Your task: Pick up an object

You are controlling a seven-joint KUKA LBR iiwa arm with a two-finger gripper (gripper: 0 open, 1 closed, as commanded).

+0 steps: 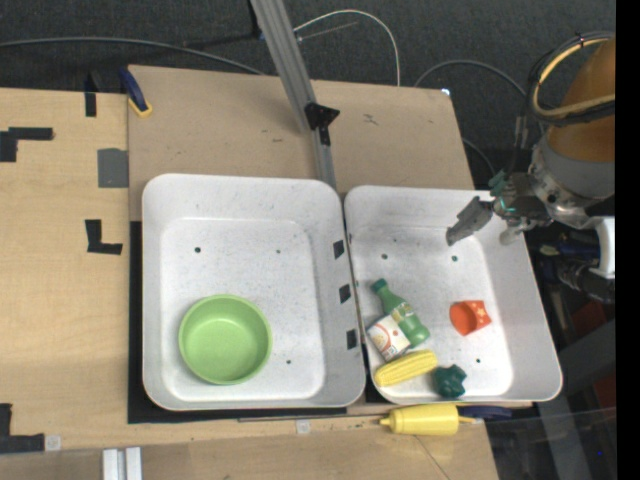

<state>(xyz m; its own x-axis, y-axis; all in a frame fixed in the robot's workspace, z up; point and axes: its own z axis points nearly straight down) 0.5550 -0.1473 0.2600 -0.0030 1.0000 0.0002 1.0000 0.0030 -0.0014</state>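
My gripper [489, 225] hangs over the far right part of the right bin [420, 213], open, with nothing between its fingers. One grey finger [465, 222] points down to the left. In the right bin's near half lie a green bottle [399, 315], a small white can [387, 339], a yellow corn cob [404, 369], a dark green piece [449, 380] and an orange-red object [470, 316]. The orange-red object is the closest to the gripper, lying below it in the view. A green bowl [225, 339] sits in the left bin [240, 208].
A yellow squeeze bottle [424, 420] lies on the bench just outside the right bin's near edge. A grey metal post [290, 58] slants down to the divider between the bins. Cables run across the dark floor behind the bench.
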